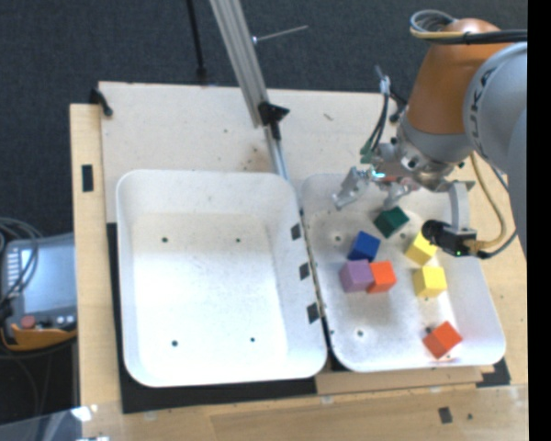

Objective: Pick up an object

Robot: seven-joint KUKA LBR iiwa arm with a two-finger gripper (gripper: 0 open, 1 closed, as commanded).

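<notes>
Blocks sit scattered in the right bin [477, 288], and the gripper [378, 184] hangs over that bin's far end, whether its fingers are spread or closed I cannot tell. Just below the gripper lies the green block [391, 220]. Further out from it come the blue block [365, 245], the purple block [355, 275] touching an orange block [382, 277], and two yellow blocks [429, 280] off to the arm's side. Well away, at the near edge, lies another orange block [443, 339].
</notes>
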